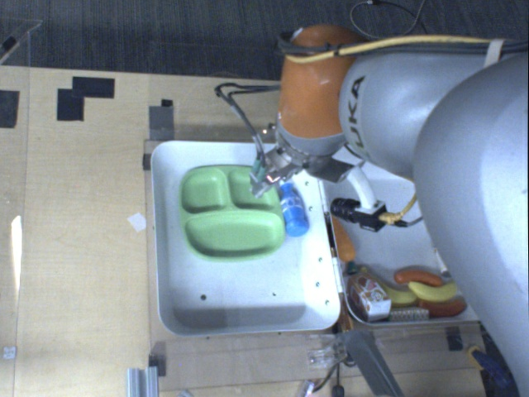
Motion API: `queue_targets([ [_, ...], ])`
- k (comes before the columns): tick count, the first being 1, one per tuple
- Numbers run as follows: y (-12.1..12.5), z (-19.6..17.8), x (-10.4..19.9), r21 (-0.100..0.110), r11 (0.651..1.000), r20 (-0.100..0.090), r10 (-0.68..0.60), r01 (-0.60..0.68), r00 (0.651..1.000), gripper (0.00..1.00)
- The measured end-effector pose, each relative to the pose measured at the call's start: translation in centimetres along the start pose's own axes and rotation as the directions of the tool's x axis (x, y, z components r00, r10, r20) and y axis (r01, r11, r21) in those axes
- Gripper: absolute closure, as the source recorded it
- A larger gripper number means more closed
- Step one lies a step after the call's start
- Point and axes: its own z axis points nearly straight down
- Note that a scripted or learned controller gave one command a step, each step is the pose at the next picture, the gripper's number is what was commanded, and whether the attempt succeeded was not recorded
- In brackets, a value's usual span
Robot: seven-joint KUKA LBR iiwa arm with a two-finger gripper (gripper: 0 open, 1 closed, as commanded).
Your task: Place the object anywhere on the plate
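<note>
1. A dark grey carpet floor (165,7) is seen along the top, behind the bench.
2. The pale wooden bench (74,246) is seen below it, with black square marks (83,96) near its far left side.
3. The big grey arm (446,139) is seen coming in from the right, with an orange band (312,89) above the wrist.
4. The left white bin (248,296) is set on the bench, and its near floor is bare.
5. The right white bin (397,317) is set just beside it and is partly hidden by the arm.
6. A green plate (227,213) with three sections is laid in the far half of the left bin.
7. Toy food (426,292) in red, yellow and orange and a small packet (369,294) are seen in the right bin.
8. A blue bottle (293,209) is seen at the plate's right edge, tilted, with its top end under the gripper.
9. The gripper (263,174) is held over the plate's far right corner. Whether it is clenched, released or holding the bottle cannot be told.
</note>
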Motion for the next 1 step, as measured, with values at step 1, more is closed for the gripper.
queue_targets([
  [1, -0.01, 0.01, -0.01, 0.000, 1.000, 0.000, 0.000, 0.000, 1.000, 0.00],
])
